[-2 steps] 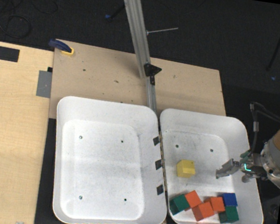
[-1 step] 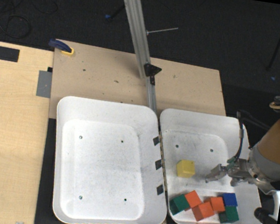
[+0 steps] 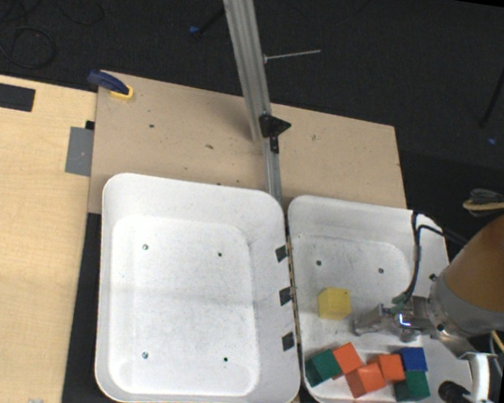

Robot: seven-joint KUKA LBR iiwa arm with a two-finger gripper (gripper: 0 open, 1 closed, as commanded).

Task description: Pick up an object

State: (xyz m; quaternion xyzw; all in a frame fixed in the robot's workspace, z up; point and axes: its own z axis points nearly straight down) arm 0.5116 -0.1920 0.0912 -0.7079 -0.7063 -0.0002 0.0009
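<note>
I see the bench [image 3: 243, 138] filling mid-frame, with the left bin [image 3: 185, 294] at lower centre and the right bin [image 3: 352, 231] beside it at lower right. The arm [image 3: 481, 280] comes in from the right edge, its gripper [image 3: 373, 321] low over the right bin; whether it is clenched or released I cannot tell. Just left of it lies a yellow block [image 3: 334, 302]. Below it orange, green and blue blocks [image 3: 375, 369] cluster at the bin's lower edge

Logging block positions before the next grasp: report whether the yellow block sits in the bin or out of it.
In. The yellow block lies on the floor of the right bin, alone, apart from the block cluster near the front edge.
</note>
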